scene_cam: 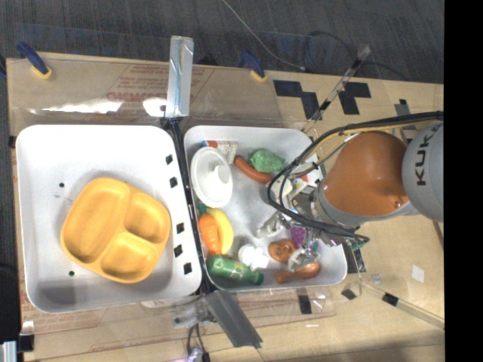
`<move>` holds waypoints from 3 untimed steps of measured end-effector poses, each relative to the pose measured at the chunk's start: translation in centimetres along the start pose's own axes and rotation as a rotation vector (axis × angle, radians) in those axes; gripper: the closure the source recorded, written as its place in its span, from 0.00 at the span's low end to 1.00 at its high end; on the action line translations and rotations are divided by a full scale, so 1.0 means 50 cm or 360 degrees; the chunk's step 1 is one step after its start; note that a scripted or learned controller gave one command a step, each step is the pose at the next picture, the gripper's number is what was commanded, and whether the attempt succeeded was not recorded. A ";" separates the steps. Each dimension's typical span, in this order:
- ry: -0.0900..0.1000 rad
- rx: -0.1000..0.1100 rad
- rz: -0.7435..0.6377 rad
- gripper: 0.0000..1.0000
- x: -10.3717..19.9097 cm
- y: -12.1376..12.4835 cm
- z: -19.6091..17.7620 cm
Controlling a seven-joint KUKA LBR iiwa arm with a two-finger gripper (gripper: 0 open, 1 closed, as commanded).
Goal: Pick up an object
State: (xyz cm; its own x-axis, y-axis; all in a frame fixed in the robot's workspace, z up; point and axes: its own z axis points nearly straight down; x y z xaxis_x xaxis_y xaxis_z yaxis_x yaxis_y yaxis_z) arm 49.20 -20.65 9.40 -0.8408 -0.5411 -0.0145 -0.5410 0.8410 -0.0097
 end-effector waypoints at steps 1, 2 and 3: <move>-0.0001 -0.0002 -0.0068 0.00 0.000 0.002 -0.001; -0.0008 -0.0002 -0.0246 0.00 -0.002 0.006 -0.001; -0.0016 -0.0002 -0.0519 0.00 -0.007 0.008 0.000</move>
State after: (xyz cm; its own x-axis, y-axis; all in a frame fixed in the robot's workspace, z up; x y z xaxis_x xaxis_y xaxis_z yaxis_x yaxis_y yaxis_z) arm 49.27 -20.13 9.38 -0.6229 -0.7821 -0.0204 -0.7820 0.6232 -0.0143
